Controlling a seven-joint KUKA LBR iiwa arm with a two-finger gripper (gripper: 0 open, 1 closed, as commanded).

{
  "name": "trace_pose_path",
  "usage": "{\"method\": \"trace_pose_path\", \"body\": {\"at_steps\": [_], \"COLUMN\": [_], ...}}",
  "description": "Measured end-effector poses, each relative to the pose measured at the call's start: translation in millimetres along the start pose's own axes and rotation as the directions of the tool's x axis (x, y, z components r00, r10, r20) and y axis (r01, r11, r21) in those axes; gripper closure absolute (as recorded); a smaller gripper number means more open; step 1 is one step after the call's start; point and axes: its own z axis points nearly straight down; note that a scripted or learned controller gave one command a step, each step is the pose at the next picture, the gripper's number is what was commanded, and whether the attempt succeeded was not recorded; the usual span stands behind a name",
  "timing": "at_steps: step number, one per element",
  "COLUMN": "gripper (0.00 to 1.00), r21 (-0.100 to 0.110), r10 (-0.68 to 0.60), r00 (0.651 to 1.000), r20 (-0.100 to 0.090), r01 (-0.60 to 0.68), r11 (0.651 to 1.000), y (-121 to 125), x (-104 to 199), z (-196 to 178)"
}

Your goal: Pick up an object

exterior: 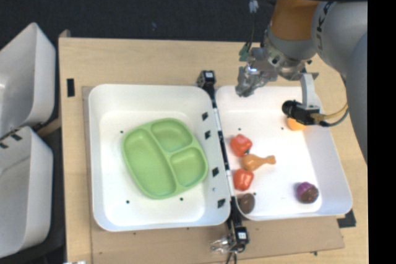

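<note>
My gripper (245, 85) hangs over the far left corner of the right bin (322, 151), with nothing visible between its fingers. In that bin lie a red pepper-like piece (241, 144), an orange drumstick-shaped toy (257, 162), a second red piece (243, 179), a dark brown lump (246, 202) at the near left corner, and a purple round object (306, 192) toward the near right. A yellow-orange object (296, 123) sits near the far right, partly covered by a black fitting. The gripper is well apart from all of them.
The left bin (105, 195) holds a green three-compartment plate (164, 157). A divider with black clips (216, 145) runs between the bins. A black fitting with cable (301, 111) reaches over the right bin's far side. White containers (21, 83) stand off the bench at left.
</note>
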Motion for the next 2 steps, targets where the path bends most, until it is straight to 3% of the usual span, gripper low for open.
{"method": "trace_pose_path", "body": {"at_steps": [2], "gripper": [1.0], "r21": [0.0], "r10": [-0.001], "r00": [1.0], "r20": [-0.001], "r01": [0.001], "r11": [1.0], "y": [-15.6], "x": [104.8], "z": [-9.1]}}
